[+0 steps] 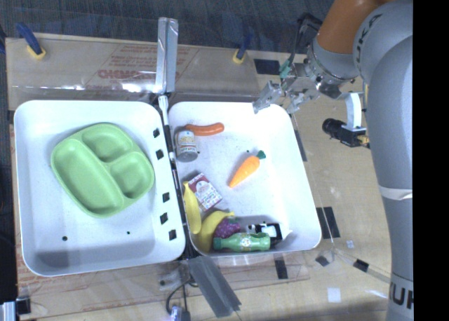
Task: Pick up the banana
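while the gripper (275,97) hangs over the far right corner of the right bin (298,193), the banana (196,216) lies well away from it, at the near left of that same bin. the arm (379,46) comes in from the right, its orange band above the wrist, and the fingers (265,99) look parted with nothing between them, so it is released, carrying nothing.

taking the banana as our marker: it lies along the bin's left wall, its yellow curve bending toward the near edge. a small carton (205,191) rests right on its upper part, touching it. just to its right sits a bunch of purple grapes (226,228), touching or nearly so, and a green bottle (243,243) lies on its side just beyond the grapes along the near wall. farther from the banana, toward the far side of the bin, stands a small can (186,144), and past that a sausage (204,129) lies near the far wall. a carrot (245,168) lies up and to the right of the banana, apart from it, tilted in the middle of the bin.

left of the banana, across the divider, the left bin (42,242) holds a green divided plate (102,167).
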Controlling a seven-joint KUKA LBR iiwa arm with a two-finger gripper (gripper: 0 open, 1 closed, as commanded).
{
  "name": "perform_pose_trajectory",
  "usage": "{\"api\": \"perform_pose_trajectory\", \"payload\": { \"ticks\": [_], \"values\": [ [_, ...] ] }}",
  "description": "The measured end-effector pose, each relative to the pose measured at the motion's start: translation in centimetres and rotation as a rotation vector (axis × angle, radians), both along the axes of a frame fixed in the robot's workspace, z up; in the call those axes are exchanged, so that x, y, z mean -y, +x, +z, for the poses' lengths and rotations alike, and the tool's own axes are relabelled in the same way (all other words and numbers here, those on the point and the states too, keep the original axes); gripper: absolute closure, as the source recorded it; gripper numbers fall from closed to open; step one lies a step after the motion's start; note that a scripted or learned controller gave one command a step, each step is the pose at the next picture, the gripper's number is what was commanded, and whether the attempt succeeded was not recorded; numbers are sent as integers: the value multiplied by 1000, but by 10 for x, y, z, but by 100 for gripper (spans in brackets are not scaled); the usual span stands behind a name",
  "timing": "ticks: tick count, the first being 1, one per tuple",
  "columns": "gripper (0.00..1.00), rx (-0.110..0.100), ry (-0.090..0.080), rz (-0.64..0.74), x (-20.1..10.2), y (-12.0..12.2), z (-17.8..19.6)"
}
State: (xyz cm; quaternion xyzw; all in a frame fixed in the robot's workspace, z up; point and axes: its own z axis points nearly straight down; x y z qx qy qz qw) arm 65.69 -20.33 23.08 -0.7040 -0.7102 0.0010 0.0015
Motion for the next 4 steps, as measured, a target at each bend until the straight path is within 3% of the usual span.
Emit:
{"api": "perform_pose_trajectory", "payload": {
  "ticks": [1,2,3,4],
  "values": [
    [0,-3,1,-175,7,-35,29],
    [0,-3,0,-197,-39,-137,-57],
    [0,-2,-1,-264,-109,-148,-122],
    [0,15,6,-561,-105,-175,-133]
  ]
}}
